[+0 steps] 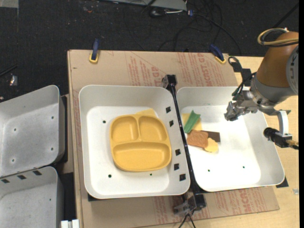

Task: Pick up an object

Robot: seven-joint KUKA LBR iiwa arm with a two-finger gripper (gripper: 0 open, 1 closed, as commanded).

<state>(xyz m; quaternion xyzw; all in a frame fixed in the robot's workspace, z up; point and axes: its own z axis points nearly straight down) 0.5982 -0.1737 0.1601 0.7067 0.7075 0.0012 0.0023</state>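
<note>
Yellow divided tray (140, 143) in left white bin (90, 127), clamps (94, 51) on cardboard (142, 63)

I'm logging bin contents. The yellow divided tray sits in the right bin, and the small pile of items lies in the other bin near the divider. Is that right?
Not quite. In the camera view the yellow divided tray sits in the left bin, not the right. The small pile of items lies in the right bin, near the divider.
</note>
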